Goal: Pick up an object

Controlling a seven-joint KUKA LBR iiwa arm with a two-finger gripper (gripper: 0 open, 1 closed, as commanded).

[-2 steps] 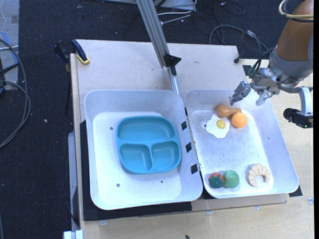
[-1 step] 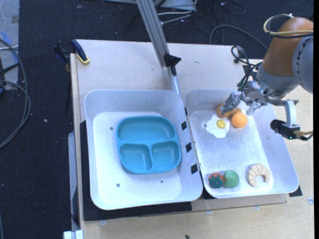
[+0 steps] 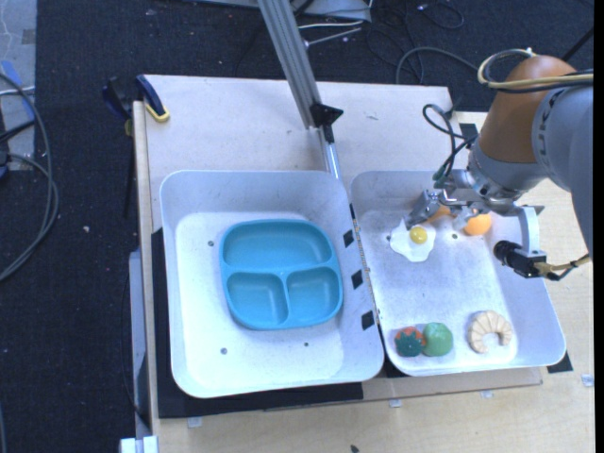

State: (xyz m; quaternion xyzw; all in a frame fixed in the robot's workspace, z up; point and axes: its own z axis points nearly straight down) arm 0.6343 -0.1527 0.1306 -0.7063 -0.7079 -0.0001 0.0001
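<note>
Altogether one fried egg (image 3: 413,243), one croissant (image 3: 491,331), one blue tray (image 3: 281,274); pincer (image 3: 427,210) width unclear.

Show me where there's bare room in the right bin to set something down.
The right white bin has open floor across its middle, between the fried-egg toy above and the red-and-green vegetable toy and tan croissant-shaped toy along the near edge. The top is crowded: the gripper hangs by the egg and an orange piece.
</note>
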